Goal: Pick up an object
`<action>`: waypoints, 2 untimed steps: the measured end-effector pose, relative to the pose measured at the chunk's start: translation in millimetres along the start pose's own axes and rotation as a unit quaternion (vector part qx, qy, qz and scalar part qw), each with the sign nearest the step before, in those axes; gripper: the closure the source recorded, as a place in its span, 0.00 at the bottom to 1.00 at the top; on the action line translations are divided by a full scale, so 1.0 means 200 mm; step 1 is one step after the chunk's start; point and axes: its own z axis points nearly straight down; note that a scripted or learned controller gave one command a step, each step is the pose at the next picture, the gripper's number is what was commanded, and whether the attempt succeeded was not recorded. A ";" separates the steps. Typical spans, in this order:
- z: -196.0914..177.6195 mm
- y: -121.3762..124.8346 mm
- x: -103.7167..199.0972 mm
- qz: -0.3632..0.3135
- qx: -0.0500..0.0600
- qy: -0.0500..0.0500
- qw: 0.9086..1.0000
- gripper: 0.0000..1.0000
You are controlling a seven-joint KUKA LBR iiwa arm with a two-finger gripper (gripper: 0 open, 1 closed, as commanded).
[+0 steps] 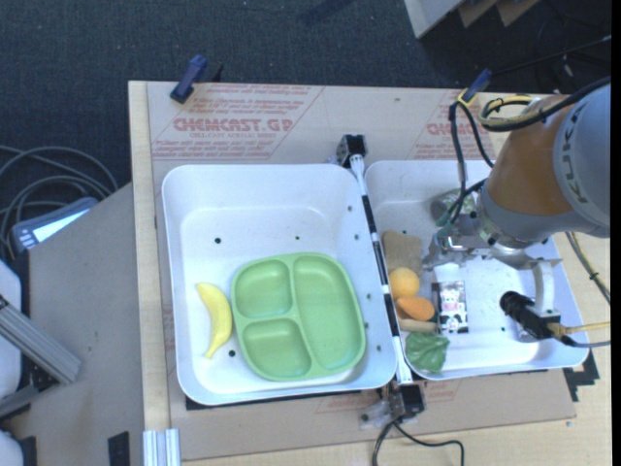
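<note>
**Claw low over the right bin, its grip unreadable**

The claw (446, 249) hangs over the middle of the right bin (408, 187), below the grey wrist and the orange band of the arm (529, 178), which comes in from the right. The wrist hardware covers it, so I cannot tell how far open it is, and nothing can be seen held in it.

The things to be picked lie just below and to the left of it. Closest is a small printed carton (449, 307), black and white, lying flat on the bin floor just under the claw. To the left of the carton an orange piece (416, 307) lies almost against it, and a yellow-orange ball (405, 282) sits just above that piece, near the wall shared with the other bin. A tan flat piece (397, 246) lies left of the claw, by the same wall. Below the carton is a pale stick (419, 326), and a green leafy piece (426, 352) fills the bin's near left corner.

The left bin (252, 212) holds a green divided plate (296, 316) with a banana (215, 316) just beside its left edge. A black clamp (351, 147) sits at the far end of the shared wall. Both bins rest on a printed cardboard sheet (233, 119), with a blue clip (187, 79) at its far left edge.
</note>
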 end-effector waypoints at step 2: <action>-0.02 -0.19 -0.05 0.002 0.001 0.000 1.000 1.00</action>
